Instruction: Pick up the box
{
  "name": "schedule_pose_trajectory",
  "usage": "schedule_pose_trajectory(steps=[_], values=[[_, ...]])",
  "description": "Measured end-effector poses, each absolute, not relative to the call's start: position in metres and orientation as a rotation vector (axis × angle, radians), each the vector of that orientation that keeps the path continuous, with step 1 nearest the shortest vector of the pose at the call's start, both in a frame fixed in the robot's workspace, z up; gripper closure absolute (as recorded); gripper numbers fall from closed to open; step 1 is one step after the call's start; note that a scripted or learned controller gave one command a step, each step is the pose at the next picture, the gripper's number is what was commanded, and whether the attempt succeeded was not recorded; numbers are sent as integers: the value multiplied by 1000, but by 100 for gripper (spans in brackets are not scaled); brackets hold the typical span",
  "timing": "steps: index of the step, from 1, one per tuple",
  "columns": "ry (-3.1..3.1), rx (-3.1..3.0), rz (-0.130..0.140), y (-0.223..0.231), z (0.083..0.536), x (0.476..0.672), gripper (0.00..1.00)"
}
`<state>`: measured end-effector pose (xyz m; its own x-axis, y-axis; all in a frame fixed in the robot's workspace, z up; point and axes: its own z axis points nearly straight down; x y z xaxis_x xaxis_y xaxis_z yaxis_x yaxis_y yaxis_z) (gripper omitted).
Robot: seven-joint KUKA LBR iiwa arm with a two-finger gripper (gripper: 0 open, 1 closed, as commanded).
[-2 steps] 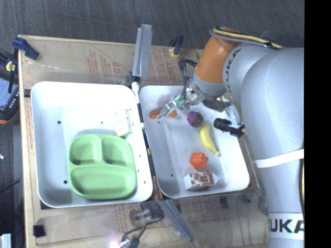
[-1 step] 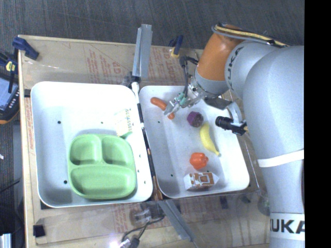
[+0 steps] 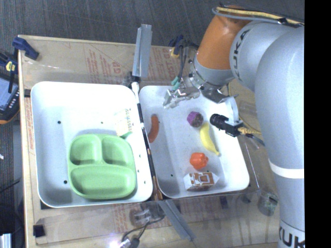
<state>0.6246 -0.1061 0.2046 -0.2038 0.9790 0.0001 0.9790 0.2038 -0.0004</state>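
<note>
Fingers of the gripper (image 3: 173,98) are hanging spread apart over the right bin's (image 3: 170,185) far corner, gripping nothing. "KUKA" is showing in dark letters on the grey arm (image 3: 269,61). Down at the near edge the box (image 3: 201,180), brown and white with printing too small to read, is lying beside a glossy tomato (image 3: 198,160). A smooth green divided tray (image 3: 101,166) is sitting in the left bin (image 3: 46,102).

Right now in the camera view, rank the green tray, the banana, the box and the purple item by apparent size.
Largest to smallest:
1. green tray, by far
2. box
3. banana, close to the box; longer but thinner, so that pair is unsure
4. purple item
</note>
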Motion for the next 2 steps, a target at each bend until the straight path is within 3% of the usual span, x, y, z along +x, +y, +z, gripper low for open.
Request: schedule_pose_trajectory(steps=[1,2], values=[[-2437,-1982,1,-106,205,624,0],[-2518,-1874,3,-129,91,611,0]])
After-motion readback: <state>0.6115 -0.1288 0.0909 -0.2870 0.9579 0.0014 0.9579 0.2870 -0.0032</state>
